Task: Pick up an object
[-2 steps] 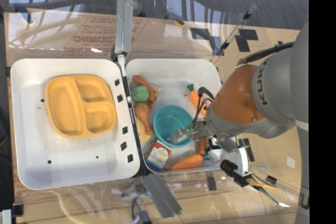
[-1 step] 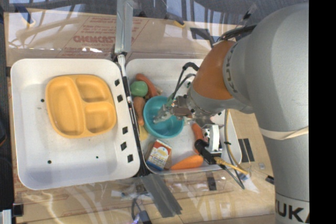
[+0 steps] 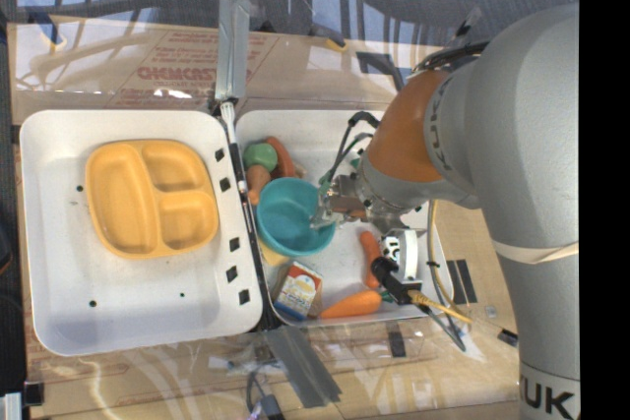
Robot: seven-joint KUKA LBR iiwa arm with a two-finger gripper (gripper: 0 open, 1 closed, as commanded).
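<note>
Over the right bin (image 3: 295,128), pincer (image 3: 325,211) state unclear; one teal bowl (image 3: 288,214), two carrots (image 3: 349,306).

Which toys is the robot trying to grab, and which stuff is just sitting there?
For the job: gripper, teal bowl at its tip, carrots, small carton, green toy, all in the right bin.

Just lying about: yellow divided tray in the left bin.
</note>
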